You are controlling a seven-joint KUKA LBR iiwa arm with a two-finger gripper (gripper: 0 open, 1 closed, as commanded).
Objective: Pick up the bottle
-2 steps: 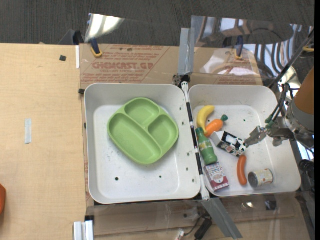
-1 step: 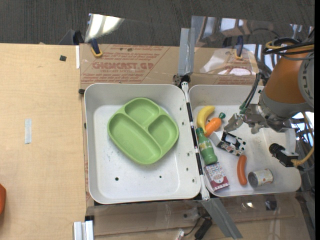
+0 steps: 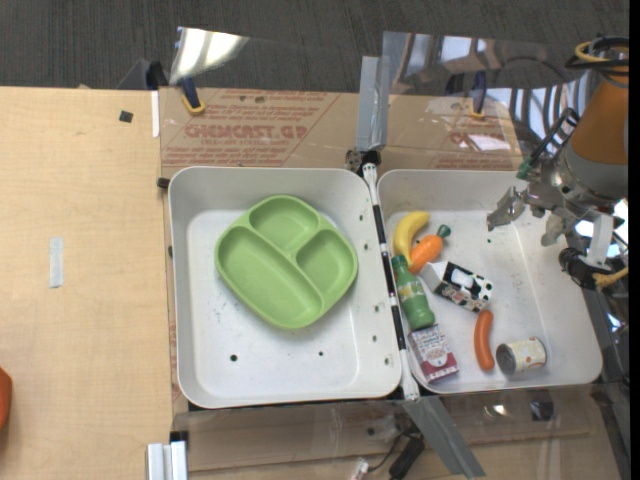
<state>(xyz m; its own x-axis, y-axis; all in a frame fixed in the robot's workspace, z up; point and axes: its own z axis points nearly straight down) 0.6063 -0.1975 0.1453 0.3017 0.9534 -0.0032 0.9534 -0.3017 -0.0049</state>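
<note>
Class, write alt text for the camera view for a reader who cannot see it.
A green bottle lies at the left wall of the right bin, among a banana, a carrot and a can. The gripper hangs above that bin's far right. A green divided plate sits in the left bin.

The 2 white bins (image 3: 270, 383) look like smooth, faintly glossy plastic. The green divided plate (image 3: 287, 260) is matt plastic. The green bottle (image 3: 412, 293) shines like glossy plastic with a paper label. The bench (image 3: 70, 268) is pale wood-grain laminate; brown printed cardboard (image 3: 260, 128) lies behind.
</note>
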